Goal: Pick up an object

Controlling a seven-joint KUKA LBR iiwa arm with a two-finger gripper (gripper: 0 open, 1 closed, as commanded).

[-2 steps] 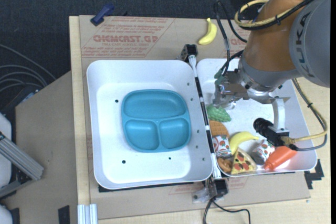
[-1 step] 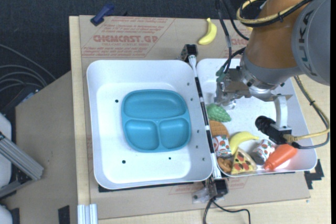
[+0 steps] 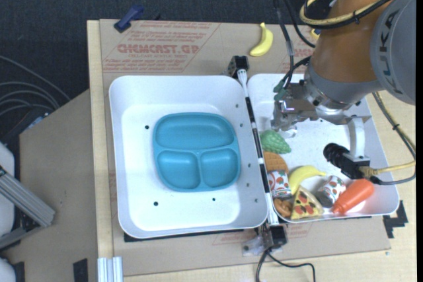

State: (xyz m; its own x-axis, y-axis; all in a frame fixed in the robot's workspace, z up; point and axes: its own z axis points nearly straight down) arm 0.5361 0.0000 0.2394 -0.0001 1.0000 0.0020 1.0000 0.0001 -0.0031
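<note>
1. Plastic toy food crowds the near end of the right white bin [image 3: 380, 142]: a pizza slice [image 3: 304, 205], an orange carrot [image 3: 353, 197] and a yellow banana [image 3: 305, 175].
2. Just beyond them lies a green leafy toy [image 3: 274, 141].
3. Left of these, the left white bin [image 3: 125, 142] holds a blue divided plastic tray [image 3: 195, 150].
4. Above the green toy hangs the pincer [image 3: 285, 117]; I cannot tell its state.
5. Farthest, a second yellow banana [image 3: 262, 41] rests on the plywood counter [image 3: 165, 49].

Tool [image 3: 285, 121] above right bin [image 3: 380, 142], near green toy [image 3: 273, 141]; blue tray [image 3: 195, 150] in left bin [image 3: 129, 162].
</note>
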